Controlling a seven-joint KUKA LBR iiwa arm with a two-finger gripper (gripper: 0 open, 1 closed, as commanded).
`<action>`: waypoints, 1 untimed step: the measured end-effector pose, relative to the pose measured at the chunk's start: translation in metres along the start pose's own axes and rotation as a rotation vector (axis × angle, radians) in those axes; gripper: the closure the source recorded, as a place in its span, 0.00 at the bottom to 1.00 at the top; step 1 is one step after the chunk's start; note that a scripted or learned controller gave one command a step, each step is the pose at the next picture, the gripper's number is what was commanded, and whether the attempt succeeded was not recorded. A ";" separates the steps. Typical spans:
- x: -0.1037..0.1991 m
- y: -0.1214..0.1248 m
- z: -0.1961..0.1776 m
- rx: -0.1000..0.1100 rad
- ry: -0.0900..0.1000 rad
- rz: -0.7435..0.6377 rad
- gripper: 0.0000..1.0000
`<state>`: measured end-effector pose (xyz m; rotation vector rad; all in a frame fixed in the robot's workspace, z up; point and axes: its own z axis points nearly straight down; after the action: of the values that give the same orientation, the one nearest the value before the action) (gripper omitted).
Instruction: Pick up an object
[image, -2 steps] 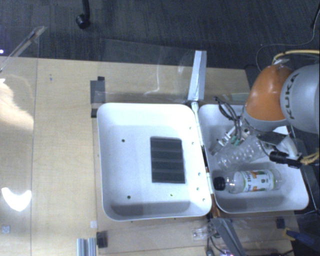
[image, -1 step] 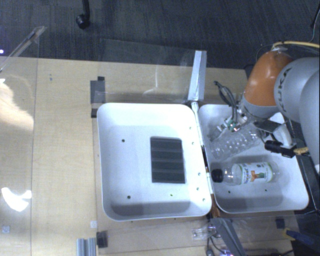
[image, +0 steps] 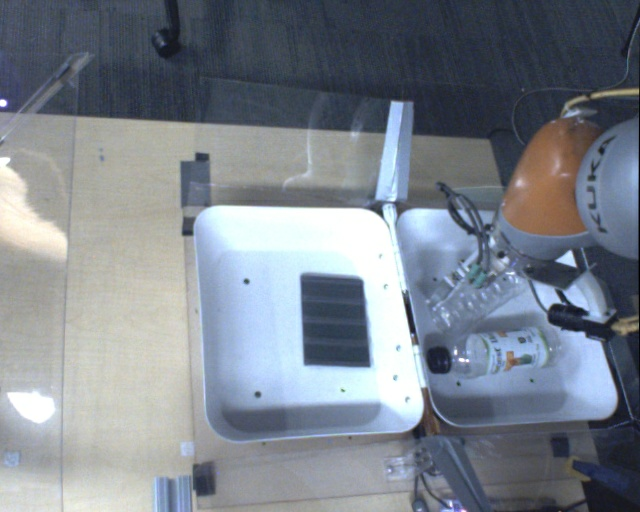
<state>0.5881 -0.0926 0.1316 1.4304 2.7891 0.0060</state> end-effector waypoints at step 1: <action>-0.008 -0.015 0.042 -0.003 -0.002 -0.191 0.00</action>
<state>0.5807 -0.1075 0.0896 1.1566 2.9096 0.0079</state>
